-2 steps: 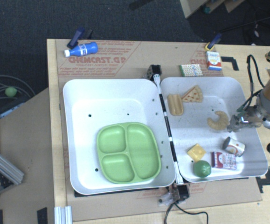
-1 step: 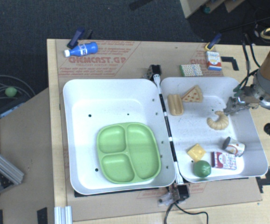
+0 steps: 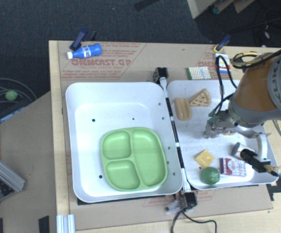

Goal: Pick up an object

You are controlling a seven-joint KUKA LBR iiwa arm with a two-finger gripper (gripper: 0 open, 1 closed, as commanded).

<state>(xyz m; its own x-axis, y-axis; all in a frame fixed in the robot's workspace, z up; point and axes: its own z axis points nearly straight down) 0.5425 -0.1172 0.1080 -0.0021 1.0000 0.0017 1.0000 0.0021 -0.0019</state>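
1. The gripper (image 3: 217, 128) hangs low over the right bin (image 3: 194, 181); whether its fingers are apart or together cannot be told.
2. Nearby in that bin lie a bread piece (image 3: 182, 108), cracker wedge (image 3: 200, 99), yellow cube (image 3: 204, 158), green ball (image 3: 209, 175) and red packet (image 3: 233, 167).
3. The left bin (image 3: 82, 110) holds a green divided plate (image 3: 133, 158).

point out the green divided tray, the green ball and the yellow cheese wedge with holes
green divided plastic tray (image 3: 133, 158), camera view, centre ridge
small round green ball (image 3: 209, 175), camera view, top
yellow cheese wedge with holes (image 3: 199, 99), camera view, middle
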